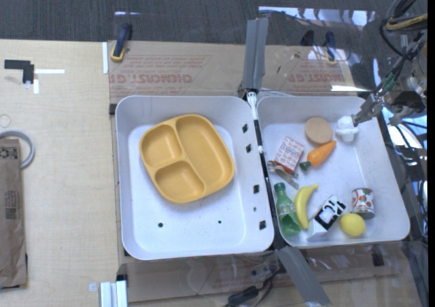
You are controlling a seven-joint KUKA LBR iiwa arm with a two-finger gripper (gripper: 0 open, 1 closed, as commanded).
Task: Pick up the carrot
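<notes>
Where cardboard (197, 68) reads mirrored "CHEMCAST GP", carrot (321, 153) lies right bin (387, 163).

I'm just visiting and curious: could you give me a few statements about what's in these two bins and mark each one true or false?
1. The carrot lies in the right bin. True.
2. The yellow divided plate has food in it. False: its compartments hold nothing, and it sits alone in the left bin.
3. The banana lies beside a green bottle. True.
4. The carrot is held up in the air. False: it rests on the bin floor, next to a round tan piece.
5. The lemon is in the left bin. False: it sits near the right bin's front corner.
</notes>
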